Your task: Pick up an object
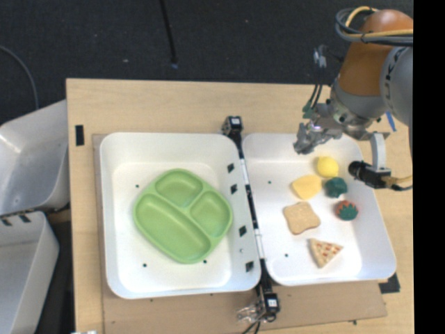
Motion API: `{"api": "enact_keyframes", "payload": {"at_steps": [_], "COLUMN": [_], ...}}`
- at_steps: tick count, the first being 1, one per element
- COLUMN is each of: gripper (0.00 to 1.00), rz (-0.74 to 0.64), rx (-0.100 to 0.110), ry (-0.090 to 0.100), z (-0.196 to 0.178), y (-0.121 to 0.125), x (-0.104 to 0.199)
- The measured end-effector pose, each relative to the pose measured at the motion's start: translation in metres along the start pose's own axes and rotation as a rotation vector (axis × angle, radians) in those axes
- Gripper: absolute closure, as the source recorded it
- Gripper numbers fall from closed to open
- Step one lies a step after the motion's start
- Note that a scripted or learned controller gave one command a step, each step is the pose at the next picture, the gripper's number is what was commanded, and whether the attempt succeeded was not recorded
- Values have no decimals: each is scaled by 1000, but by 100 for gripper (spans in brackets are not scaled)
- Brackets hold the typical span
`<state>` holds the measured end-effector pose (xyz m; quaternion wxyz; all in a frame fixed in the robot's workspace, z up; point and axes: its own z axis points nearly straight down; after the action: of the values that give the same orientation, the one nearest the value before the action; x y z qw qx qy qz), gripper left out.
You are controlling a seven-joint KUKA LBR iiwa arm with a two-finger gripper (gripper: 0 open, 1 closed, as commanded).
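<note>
Toys for picking lie in the right bin [278,152], grouped toward its three o'clock side: a yellow ball [327,166] at the top, a yellow wedge [306,186] just below it, a teal lump [336,186] and a red-green berry [347,210] toward the right wall, a toast slice [301,218] near the middle, and a pizza slice [325,252] at five o'clock; they sit loosely apart, which likely leaves finger room around each. The gripper [306,142] hangs over the bin's twelve o'clock edge, just at eleven o'clock from the ball, carrying nothing; whether its jaws are spread I cannot tell. The left bin [111,152] holds a green tray [182,215], lying flat at its centre.
</note>
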<state>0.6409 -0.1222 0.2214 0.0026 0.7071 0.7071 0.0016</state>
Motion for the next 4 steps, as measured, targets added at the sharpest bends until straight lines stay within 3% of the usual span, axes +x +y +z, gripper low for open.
{"api": "enact_keyframes", "payload": {"at_steps": [1, 4], "gripper": [100, 100], "rz": [3, -5], "rx": [0, 6], "ry": [0, 2], "z": [-55, -50], "y": [-9, -32], "x": [-5, 140]}}
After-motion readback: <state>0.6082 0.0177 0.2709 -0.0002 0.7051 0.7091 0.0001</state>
